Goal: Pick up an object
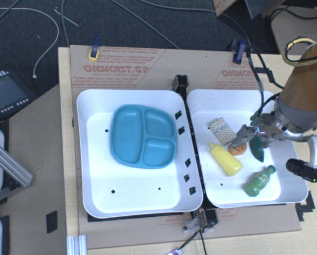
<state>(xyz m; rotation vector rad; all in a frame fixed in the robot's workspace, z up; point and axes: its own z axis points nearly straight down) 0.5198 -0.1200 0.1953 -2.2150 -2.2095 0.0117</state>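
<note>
We see a yellow bottle [226, 160] in the right bin [291, 195], long axis running upper-left to lower-right; the pincer [250, 137] hovers just beside it, spread wide over a small orange object [237, 149], holding nothing

A divided blue plastic plate [143, 136] lies in the left white bin [89, 158]. In the right white bin [211, 195], a yellow squeeze bottle [226, 160], green plastic bottle [259, 180] and patterned pouch [220, 128] lie near the jaws.
</note>
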